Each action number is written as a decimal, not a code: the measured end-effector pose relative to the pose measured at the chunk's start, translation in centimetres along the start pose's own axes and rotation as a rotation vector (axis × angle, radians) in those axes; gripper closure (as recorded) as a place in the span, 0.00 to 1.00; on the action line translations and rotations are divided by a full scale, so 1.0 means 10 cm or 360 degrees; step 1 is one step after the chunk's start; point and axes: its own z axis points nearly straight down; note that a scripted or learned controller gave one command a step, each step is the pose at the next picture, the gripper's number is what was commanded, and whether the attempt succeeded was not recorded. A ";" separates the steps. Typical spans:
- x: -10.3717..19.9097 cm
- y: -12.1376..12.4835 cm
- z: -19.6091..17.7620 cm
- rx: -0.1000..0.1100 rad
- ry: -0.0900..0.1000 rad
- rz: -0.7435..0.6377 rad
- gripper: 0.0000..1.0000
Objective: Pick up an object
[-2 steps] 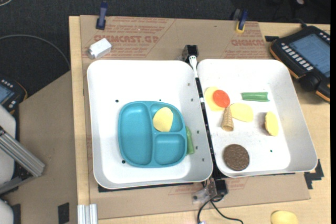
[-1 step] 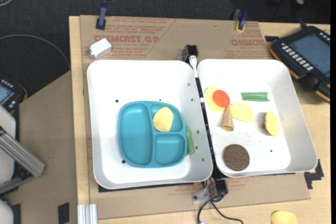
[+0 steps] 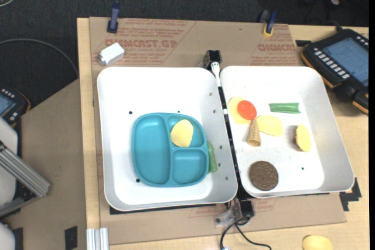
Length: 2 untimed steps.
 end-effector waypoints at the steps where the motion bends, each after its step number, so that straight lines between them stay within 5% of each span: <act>1: 0.14 -0.21 2.06 0.0127 0.0088 0.0009 1.00; 2: 0.09 -0.04 1.28 0.0085 0.0069 0.0005 1.00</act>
